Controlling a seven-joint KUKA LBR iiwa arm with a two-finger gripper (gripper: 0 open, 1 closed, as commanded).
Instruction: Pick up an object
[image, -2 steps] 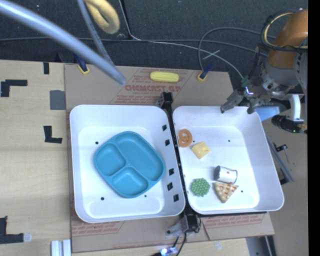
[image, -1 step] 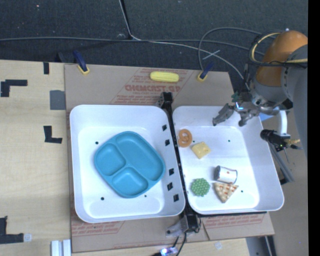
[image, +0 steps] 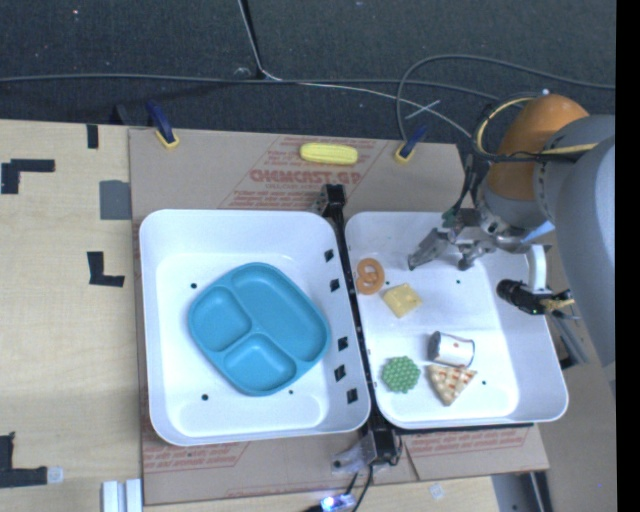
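White bins sit side by side on the desk, and we've got our claw (image: 445, 250) hanging over the right bin (image: 520, 385) near its 12 o'clock edge, fingers spread wide with nothing between them. Closest pick looks like the yellow cheese block (image: 401, 299), roughly 7 o'clock from the claw, with the orange ring (image: 369, 275) just beside it. Our worry: they're so close that a slightly off descent could nudge one and grab neither.
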